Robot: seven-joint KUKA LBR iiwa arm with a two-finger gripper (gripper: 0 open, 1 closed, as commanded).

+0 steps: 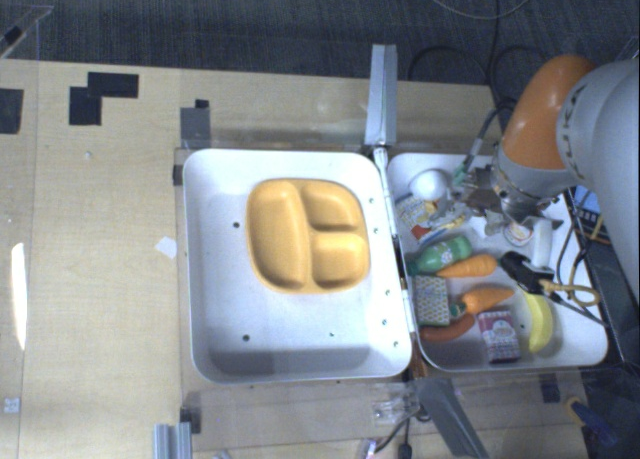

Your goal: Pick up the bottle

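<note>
Camera view, looking down at a slant: pale wooden bench (100,277) under two shallow white bins set side by side. Left bin (215,337) the larger, carrying a yellow tray (305,234) with three compartments near its middle. Right bin (585,342) narrower and crowded with small items. Grey arm (610,127) coming in from the right, orange band (540,112) above the wrist, bent down over the upper part of the right bin. Gripper (488,209) low among the clutter at the bin's upper middle; fingers too small and too mixed with the items to judge, so open or closed cannot be told. Green bottle (442,253) lying on its side in the right bin, toward the left wall, below and to the left of the gripper. Just beside it to the right an orange carrot (468,267), a second carrot (485,297) lower down. Yellow banana (540,322) at the lower right, a small red packet (500,335) next to it. White round object (430,184) at the bin's upper left corner.
</note>
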